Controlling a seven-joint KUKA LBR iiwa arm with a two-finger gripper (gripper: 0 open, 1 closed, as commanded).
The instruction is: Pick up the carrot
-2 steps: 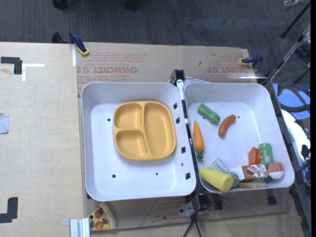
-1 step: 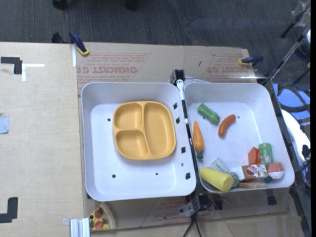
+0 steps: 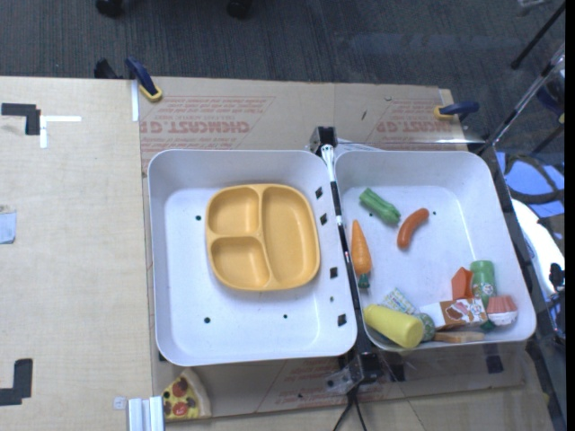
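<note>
- We see a pale wood surface (image 3: 72, 268) at left, cardboard (image 3: 296, 115) under both bins.
- Left bin (image 3: 180, 330) holds a yellow plate (image 3: 263, 237).
- Carrot (image 3: 360, 250) lies in the right bin (image 3: 449, 173), along its left wall.
- Dark carpet (image 3: 359, 25) lies beyond.

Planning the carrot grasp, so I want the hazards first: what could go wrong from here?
1. The carrot lies against the right bin's left wall, so a finger may hit the wall or find no room on that side.
2. The orange sausage nearby looks similar and could be picked by mistake.
</note>
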